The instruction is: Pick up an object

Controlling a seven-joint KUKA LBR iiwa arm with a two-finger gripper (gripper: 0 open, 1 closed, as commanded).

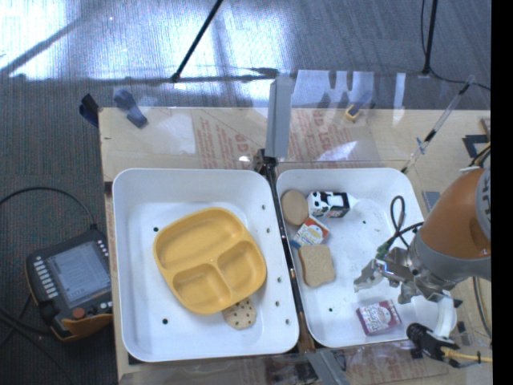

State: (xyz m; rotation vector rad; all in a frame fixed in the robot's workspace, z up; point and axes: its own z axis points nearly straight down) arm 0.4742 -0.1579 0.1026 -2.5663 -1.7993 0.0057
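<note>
A pink packet [377, 317] lies at the lower right of the frame, in the right bin [353, 337]. Just above it hangs the gripper [390, 283] — whether released or clenched, I cannot tell. Left of them — a bread slice [317, 265].

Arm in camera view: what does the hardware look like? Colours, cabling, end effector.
The arm enters from the right: a rounded orange band above a grey wrist section. A black cable loops out beside the wrist. The gripper is bare grey metal with a blocky, mechanical build. Its detail is too small to make out, and no markings are legible.
</note>
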